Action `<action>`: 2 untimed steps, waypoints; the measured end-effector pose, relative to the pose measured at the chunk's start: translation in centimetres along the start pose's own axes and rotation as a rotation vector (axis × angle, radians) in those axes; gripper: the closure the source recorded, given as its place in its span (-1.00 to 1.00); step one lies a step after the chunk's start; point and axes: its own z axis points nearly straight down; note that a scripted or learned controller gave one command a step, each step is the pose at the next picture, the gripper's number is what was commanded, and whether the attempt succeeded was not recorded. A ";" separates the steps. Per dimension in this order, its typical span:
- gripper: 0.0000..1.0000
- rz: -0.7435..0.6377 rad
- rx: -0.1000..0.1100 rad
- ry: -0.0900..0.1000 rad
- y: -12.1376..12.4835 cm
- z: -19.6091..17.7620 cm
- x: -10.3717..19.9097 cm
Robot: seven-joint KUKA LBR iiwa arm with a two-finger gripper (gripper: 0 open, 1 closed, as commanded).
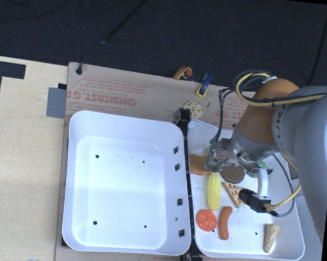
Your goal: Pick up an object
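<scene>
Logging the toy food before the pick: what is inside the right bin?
The right bin holds a corn cob, tomato, sausage, pizza slice, brown disc and bread piece. The arm and claw cover its far end.

A grey robot arm (306,124) with an orange band enters from the right of the frame, bending downward; its gripper (215,161) sits right of centre.
</scene>
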 end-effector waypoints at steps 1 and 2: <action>-1.00 0.001 0.002 0.000 -0.1 0.1 0.0; 1.00 0.001 0.004 0.001 -0.1 -0.9 -0.1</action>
